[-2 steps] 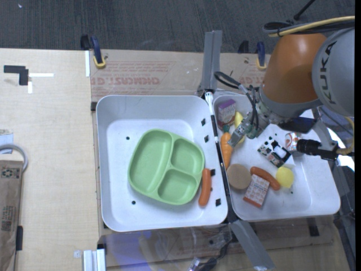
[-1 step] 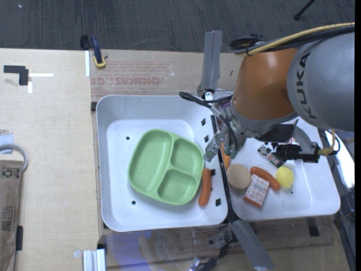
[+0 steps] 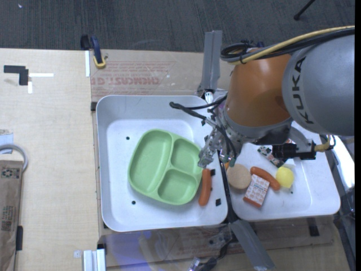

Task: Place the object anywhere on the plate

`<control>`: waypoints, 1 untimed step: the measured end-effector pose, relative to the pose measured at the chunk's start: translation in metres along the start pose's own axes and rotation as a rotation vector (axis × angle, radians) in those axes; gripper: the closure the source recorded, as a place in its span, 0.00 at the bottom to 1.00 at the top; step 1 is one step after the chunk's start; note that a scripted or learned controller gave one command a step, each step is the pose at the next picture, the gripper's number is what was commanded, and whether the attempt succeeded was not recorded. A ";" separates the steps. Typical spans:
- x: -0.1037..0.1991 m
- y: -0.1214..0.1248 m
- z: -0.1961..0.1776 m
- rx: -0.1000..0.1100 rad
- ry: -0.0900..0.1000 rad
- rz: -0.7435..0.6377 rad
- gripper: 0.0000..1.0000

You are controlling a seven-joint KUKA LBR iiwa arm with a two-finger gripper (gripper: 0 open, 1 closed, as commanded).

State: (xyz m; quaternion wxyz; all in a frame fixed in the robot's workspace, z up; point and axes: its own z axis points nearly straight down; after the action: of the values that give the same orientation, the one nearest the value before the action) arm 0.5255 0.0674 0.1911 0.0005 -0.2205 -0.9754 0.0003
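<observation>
One orange carrot (image 3: 205, 187) lies in the left bin (image 3: 113, 151), touching the green plate's (image 3: 163, 167) right edge. The gripper (image 3: 207, 153) hovers just above it; grip state's anyone's guess.

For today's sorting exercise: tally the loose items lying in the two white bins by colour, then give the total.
Green: 1, the divided plate
Orange-red: 2, carrot beside the plate, sausage
Tan: 1, round bun
Yellow: 1, lemon
Red and white: 1, small carton
Total: 6
</observation>
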 end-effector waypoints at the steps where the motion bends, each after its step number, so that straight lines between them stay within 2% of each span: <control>1: -0.069 0.010 -0.001 -0.002 -0.003 -0.240 1.00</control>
State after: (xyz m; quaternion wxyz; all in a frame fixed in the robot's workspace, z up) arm 0.5923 0.0462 0.1916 -0.0012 -0.1022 -0.9948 -0.0003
